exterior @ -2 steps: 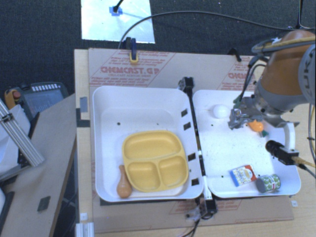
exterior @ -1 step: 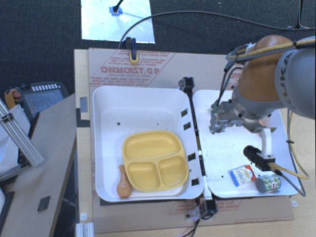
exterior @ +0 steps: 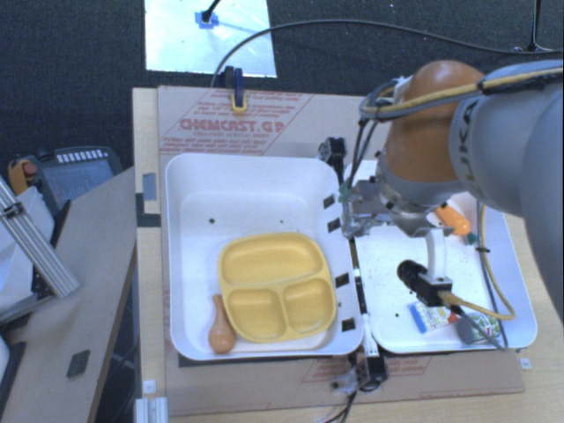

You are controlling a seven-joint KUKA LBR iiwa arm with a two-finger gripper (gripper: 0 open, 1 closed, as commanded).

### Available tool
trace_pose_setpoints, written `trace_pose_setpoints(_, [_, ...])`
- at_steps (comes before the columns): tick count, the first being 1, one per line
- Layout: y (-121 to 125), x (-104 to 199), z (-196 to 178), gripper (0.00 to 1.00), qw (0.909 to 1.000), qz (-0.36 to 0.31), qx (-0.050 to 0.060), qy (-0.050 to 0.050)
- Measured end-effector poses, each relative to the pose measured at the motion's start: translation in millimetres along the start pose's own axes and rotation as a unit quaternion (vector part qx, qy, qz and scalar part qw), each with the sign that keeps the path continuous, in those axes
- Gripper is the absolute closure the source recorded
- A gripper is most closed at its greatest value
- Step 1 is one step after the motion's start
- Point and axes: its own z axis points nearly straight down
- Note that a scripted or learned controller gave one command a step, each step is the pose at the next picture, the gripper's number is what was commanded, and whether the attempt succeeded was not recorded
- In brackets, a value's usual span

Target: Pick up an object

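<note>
My gripper (exterior: 359,222) hangs under the grey and orange wrist, over the left edge of the right bin (exterior: 388,329), close to the wall between the two bins. In the right bin an orange object (exterior: 455,219) pokes out from behind the arm at the far right. A small blue and white packet (exterior: 429,317) lies near the front. Beside the packet sit a grey object (exterior: 464,330) and a white and green item (exterior: 483,323). The left bin (exterior: 189,236) holds a yellow divided tray (exterior: 275,285) and a tan pear-shaped object (exterior: 220,329).
The arm's bulk covers the far half of the right bin. A cardboard sheet (exterior: 238,122) lies under and behind both bins. A grey table with a handheld controller (exterior: 75,176) stands to the left, beyond the bench edge.
</note>
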Motion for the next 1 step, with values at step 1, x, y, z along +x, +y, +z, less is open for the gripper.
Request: trace_pose_setpoints(1, [-13.0,56.8,-11.8,1.0,1.0,0.0,0.0,0.0])
